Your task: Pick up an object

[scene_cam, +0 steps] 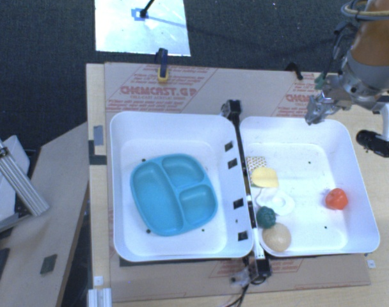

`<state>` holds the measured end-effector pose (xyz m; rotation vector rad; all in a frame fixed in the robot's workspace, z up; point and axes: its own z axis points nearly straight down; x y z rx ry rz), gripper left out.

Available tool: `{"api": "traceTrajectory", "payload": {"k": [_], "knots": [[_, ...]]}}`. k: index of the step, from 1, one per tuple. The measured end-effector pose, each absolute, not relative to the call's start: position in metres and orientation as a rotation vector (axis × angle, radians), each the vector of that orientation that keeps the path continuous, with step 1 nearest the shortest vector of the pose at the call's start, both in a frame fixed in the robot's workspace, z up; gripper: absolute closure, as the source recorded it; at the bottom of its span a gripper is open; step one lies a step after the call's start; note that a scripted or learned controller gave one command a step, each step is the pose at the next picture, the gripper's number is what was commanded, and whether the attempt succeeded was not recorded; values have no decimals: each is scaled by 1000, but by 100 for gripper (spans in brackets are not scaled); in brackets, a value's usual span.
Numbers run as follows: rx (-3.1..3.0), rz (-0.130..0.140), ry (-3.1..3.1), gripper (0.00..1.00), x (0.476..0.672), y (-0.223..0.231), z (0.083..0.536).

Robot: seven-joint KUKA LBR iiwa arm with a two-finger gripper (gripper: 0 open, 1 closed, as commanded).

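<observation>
The right bin [348,147] holds several small things. A yellow wedge [265,177] lies near its left wall, with a white ring-shaped piece [277,203] below it. A dark green ball [266,217] and a tan egg-shaped thing [277,237] sit in the near left corner. An orange-red ball [336,198] rests toward the right side. My gripper [316,112] hangs over the bin's far rim, well away from all of these, with nothing seen in it.
The left bin [127,133] carries a blue divided plate [174,193]. A black divider with clips [238,165] runs between the bins. A yellow-and-blue clamp [162,66] stands on the cardboard at the back.
</observation>
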<state>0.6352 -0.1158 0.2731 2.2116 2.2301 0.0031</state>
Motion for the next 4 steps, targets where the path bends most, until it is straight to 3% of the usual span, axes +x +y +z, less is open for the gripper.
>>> {"api": "traceTrajectory", "payload": {"k": [1, 4], "knots": [[2213, 0, 2233, 100, 613, -63, 260], [2213, 1, 2232, 100, 577, 79, 238]]}}
